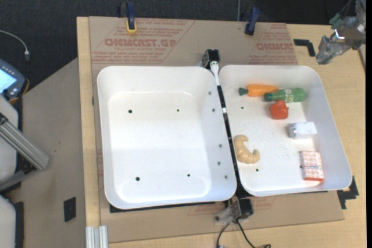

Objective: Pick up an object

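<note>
— Objects for picking: how many, and where from the gripper point(326, 50)?

— Six, one of each, all in the right bin point(331, 125), below and left of the gripper, which hangs past that bin's far right corner over the bare surface point(354, 101). Nearest the camera, and farthest from the gripper, lies a pink and white carton point(312, 166) with an orange end; its print is too small to read. Left of it is a tan croissant point(246, 149). Closer to the gripper come a small white and grey block point(302, 130), hard to identify, then a red pepper-like piece point(279, 110), then a green bottle point(286, 95) lying on its side, its label unreadable, end to end with an orange carrot point(259, 90).

— Any writing you can read?

— Red lettering on the brown board point(174, 38) under the bins, roughly "CHEMCAST GP"; the bin rims cut off a second printing of it.

— The other bin?

— The left bin point(116, 125) sits well left of the gripper. Two blue clamps point(129, 11) grip the board's far edge.

— Gripper state?

— Cannot tell; it is blurred and partly cut off at the picture's edge.
</note>
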Available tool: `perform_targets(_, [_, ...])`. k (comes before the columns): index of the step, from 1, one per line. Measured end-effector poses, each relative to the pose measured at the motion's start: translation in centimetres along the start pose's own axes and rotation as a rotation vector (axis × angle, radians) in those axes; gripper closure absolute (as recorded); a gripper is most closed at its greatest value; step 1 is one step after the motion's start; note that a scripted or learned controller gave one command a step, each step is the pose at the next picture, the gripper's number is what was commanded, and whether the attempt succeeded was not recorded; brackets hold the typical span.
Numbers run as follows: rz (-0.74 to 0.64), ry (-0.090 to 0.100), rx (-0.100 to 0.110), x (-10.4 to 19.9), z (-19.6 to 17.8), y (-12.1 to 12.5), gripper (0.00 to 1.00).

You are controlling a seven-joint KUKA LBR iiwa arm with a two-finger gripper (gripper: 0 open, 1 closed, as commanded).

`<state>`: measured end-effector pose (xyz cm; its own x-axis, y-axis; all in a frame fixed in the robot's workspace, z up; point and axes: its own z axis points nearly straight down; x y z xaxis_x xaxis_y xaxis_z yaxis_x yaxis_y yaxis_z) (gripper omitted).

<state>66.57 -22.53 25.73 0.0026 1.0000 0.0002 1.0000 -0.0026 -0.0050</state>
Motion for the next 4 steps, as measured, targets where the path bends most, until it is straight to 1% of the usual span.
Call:
perform_targets(1, [-0.002, -0.001, -0.005, 0.1, -0.4, 0.1, 0.00])
perform_targets(2, [-0.005, -0.009, -0.027, 0.2, -23.8, 0.0, 0.00])
perform_targets(3, [-0.004, -0.006, -0.013, 0.2, -23.7, 0.0, 1.00])
perform_targets(4, [-0.011, 0.006, 0.011, 10.7, -7.8, -1.4, 1.00])
